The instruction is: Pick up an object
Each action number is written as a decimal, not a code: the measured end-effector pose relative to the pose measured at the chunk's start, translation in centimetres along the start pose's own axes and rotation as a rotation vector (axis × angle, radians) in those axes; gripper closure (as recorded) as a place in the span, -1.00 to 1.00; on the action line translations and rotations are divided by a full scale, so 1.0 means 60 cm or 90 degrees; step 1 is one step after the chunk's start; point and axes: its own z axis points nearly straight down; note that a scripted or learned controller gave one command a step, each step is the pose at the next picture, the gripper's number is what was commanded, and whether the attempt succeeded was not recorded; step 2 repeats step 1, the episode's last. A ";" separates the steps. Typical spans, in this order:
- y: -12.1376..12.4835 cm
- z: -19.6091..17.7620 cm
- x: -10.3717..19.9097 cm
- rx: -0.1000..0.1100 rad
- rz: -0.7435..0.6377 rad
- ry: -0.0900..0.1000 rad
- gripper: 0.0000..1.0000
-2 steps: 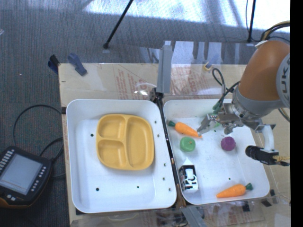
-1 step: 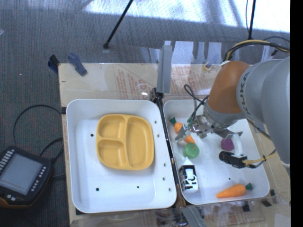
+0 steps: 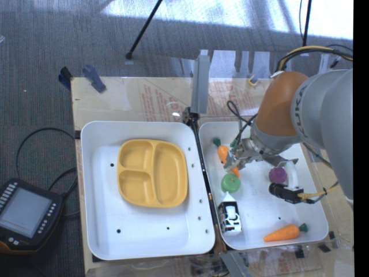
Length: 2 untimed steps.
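The arm (image 3: pixel 305 114) reaches in from the right over the right bin (image 3: pixel 314 227). Its gripper (image 3: pixel 235 157) sits low at the bin's left side, just beside a small carrot (image 3: pixel 222 153) — whether the fingers are apart or together cannot be told, and no object is seen between them.

Right bin contents:
- green round piece (image 3: pixel 230 182), just below the gripper
- black-and-white carton (image 3: pixel 230 217), near the left wall
- purple piece (image 3: pixel 278 173), mid-bin
- large carrot (image 3: pixel 283 232), near the front edge

The left bin (image 3: pixel 104 224) holds a yellow divided tray (image 3: pixel 153 172) — flat, well apart from the gripper.
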 end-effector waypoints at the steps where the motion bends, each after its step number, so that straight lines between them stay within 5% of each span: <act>1: 0.011 -0.160 0.056 -0.008 -0.047 -0.002 1.00; 2: 0.011 -0.160 0.056 -0.008 -0.047 -0.002 1.00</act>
